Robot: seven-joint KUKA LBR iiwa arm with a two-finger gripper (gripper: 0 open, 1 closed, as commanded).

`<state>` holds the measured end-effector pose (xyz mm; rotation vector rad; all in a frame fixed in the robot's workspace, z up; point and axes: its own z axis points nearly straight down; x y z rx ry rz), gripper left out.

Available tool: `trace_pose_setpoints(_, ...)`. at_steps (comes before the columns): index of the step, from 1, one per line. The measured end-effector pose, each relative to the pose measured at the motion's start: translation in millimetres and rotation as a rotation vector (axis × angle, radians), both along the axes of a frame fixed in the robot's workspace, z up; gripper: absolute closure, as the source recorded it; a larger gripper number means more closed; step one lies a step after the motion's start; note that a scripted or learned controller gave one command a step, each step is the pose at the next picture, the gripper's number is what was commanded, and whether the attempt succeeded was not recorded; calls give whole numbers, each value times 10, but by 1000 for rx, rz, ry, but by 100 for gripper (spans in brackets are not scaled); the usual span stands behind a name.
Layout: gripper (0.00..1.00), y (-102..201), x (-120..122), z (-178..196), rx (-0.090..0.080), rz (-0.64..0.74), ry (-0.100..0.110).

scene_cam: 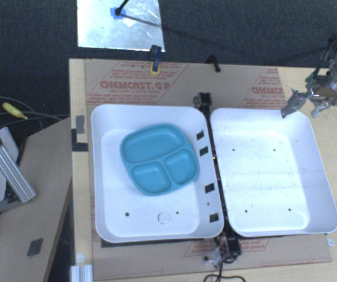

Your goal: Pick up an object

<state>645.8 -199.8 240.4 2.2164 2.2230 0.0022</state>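
Note:
A light blue divided plate [159, 158] with three compartments lies flat in the left white bin [113, 216], a little above its middle. My gripper [304, 106] hangs above the far right corner of the right white bin [318, 216], well away from the plate. Its two fingers are spread apart with nothing between them.
The two bins sit side by side on a cardboard sheet [139, 81], joined by a black strip [208, 157] with clips. A shiny metal sheet [120, 16] lies on the dark floor behind. An aluminium frame [1, 163] stands at the left.

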Motion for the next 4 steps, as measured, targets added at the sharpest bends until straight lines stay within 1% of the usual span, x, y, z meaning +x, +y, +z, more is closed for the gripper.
trace_pose_setpoints(1, 0, -70, -369, -136, 0, -3, 3)
trace_pose_setpoints(2, 0, 291, 266, 72, 0, 6, -7)
trace_pose_setpoints(3, 0, -85, 56, -842, 1, -4, 7)
trace_pose_setpoints(4, 0, -66, -566, -1246, 3, -4, 9)
